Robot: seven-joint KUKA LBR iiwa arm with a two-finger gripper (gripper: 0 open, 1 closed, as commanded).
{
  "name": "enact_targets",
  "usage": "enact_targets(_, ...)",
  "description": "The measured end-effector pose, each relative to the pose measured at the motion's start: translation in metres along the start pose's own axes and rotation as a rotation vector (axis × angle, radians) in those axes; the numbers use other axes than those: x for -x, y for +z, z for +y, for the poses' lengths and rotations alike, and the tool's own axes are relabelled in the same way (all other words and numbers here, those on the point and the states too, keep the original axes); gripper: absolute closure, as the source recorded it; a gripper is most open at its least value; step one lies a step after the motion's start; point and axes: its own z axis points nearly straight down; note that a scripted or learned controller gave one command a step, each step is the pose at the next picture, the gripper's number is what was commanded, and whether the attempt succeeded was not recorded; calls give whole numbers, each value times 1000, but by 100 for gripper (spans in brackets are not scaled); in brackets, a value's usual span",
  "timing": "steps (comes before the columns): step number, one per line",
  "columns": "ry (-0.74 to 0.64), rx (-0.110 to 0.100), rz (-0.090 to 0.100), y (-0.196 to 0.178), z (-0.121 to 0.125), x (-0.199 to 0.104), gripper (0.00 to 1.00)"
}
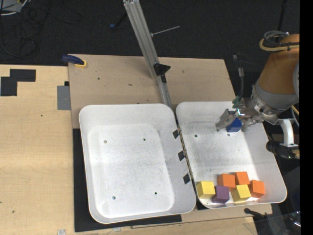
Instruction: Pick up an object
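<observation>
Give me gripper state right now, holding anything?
Gripper: shut on the blue block, which sits between its fingers above the right bin.

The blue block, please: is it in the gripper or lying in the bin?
In the gripper: the blue block sits between its fingers, above the right bin.

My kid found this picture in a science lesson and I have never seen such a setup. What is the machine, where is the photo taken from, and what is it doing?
One camera above the bench looks down at a slant. The grey and orange robot arm reaches in from the right. Its gripper has a blue block between its fingers, over the right bin. At that bin's near edge lie six more blocks: three orange blocks, two yellow blocks and a purple block. Beside it is the left bin.
</observation>
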Motion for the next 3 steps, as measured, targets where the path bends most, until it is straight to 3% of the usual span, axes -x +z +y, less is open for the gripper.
enact_targets(1, 1, 5, -1, -3, 1, 1, 0)
enact_targets(3, 3, -2, 0, 110, -2, 9, 0)
